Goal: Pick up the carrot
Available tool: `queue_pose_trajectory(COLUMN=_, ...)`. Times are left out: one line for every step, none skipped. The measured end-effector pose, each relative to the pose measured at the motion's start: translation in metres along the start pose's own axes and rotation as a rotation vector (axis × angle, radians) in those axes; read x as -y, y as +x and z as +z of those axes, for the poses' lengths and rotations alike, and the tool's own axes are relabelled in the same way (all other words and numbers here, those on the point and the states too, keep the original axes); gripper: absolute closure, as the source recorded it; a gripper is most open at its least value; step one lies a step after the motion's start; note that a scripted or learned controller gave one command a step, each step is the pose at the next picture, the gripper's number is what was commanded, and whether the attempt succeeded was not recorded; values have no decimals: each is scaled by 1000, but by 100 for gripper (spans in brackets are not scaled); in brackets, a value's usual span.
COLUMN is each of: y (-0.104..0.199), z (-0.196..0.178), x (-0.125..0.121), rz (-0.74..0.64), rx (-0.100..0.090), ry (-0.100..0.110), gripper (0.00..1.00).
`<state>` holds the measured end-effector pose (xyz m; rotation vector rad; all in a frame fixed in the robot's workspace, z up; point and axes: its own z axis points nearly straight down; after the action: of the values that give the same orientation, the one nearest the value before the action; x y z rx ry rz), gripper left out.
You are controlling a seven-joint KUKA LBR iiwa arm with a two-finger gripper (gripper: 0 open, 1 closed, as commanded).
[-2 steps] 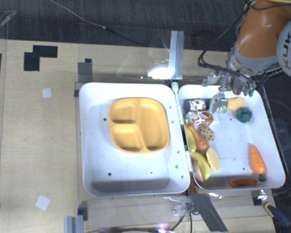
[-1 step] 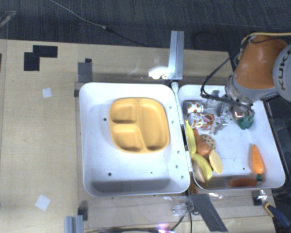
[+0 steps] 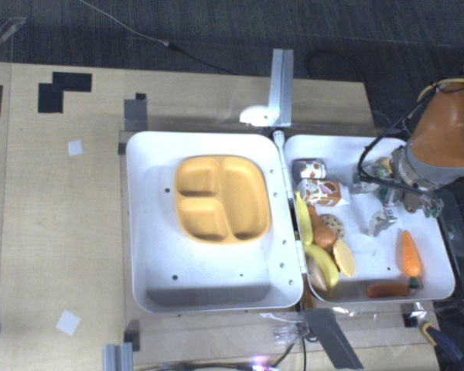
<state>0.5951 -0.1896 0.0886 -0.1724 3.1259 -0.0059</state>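
The carrot [image 3: 409, 253] is orange with a small green end pointing toward the front. It lies lengthwise on the floor of the right bin [image 3: 356, 161], near that bin's right wall. My gripper [image 3: 383, 219] hangs over the right bin's middle, just left of the carrot's far end and apart from it. Nothing shows in its grasp. The grey arm with its orange band [image 3: 447, 130] reaches in from the right, above the bin's far right corner.
A red sausage-shaped item [image 3: 387, 290] lies along the front wall near the carrot. A can [image 3: 309, 168], a packet [image 3: 323, 194], a cookie [image 3: 330, 226], a banana [image 3: 323, 263] and other food crowd the right bin's left side. The left bin [image 3: 151, 207] holds a yellow divided plate [image 3: 220, 198].
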Motion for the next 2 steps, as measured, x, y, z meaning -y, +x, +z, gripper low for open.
queue_pose_trajectory(y=59, z=-2, x=-4, rz=93, rx=4, ry=0, gripper=0)
queue_pose_trajectory(y=55, z=-15, x=-4, rz=86, rx=12, ry=2, gripper=100)
